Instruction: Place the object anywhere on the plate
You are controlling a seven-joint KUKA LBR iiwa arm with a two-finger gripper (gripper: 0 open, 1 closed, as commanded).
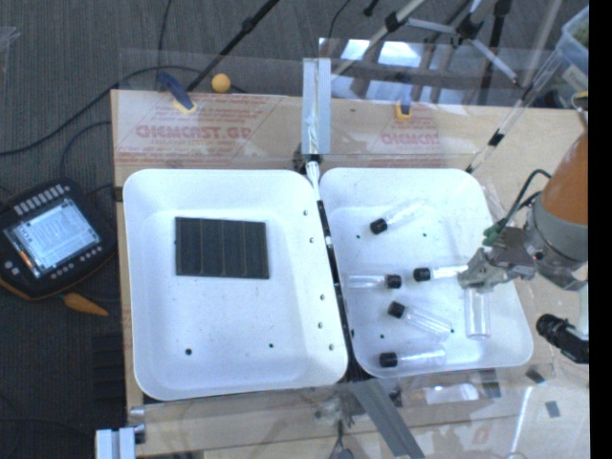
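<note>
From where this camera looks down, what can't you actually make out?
- Claw, camera view: small and blurred over the right bin; whether it grips anything cannot be told.
- Clear tubes: see-through against white, so their outlines fade; the black caps are what shows.
- Arm: cut off by the right edge.
- Dark plate in the left bin: surface detail too fine to read.

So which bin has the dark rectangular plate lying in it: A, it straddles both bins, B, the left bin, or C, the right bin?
B: the dark plate lies flat on the floor of the left bin, while the right bin holds the clear tubes with black caps.
</note>
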